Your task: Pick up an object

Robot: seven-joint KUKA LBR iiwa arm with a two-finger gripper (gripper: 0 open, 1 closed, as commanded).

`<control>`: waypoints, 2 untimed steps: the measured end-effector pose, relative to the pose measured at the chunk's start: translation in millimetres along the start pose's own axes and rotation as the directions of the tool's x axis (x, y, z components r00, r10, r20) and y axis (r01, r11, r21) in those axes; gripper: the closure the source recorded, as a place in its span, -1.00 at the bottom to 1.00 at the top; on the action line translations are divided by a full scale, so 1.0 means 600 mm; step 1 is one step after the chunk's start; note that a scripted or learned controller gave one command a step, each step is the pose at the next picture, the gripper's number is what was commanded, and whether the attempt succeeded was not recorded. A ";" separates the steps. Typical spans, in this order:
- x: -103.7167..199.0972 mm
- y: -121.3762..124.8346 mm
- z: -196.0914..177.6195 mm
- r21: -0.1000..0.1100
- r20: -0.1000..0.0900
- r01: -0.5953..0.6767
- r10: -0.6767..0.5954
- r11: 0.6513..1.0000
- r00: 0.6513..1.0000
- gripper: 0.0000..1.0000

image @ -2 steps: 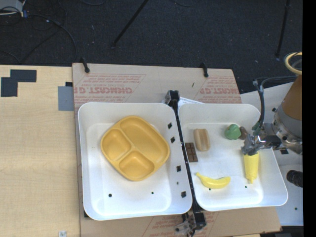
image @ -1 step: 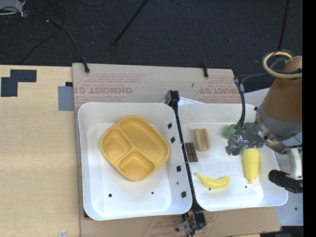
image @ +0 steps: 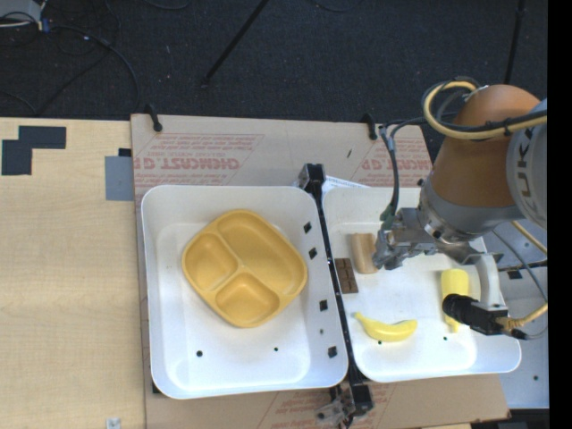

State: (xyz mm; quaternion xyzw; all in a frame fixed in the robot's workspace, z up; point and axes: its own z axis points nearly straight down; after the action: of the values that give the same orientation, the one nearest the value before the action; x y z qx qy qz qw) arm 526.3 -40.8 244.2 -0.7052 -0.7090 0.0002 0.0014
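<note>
Camera view, nearest first: the banana [image: 387,329] lies at the front of the right bin [image: 500,362], a yellow cylinder [image: 454,285] just behind it to the right. Further back the tool [image: 390,250] hangs low beside a tan block [image: 361,251] — whether it is released or clenched, I cannot tell. Left bin [image: 170,365] carries a yellow divided tray [image: 244,265]. Judging by position, this is the approach step — next comes settling squarely over the block and closing on it.
</note>
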 end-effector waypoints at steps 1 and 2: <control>0.075 0.024 0.024 0.001 0.001 -0.002 0.002 1.000 1.000 1.00; 0.147 0.048 0.040 0.001 0.001 -0.001 0.001 1.000 1.000 1.00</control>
State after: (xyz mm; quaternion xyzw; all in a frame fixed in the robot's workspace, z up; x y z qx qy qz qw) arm 554.4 47.8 220.3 -0.7056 -0.7086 0.0010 0.0013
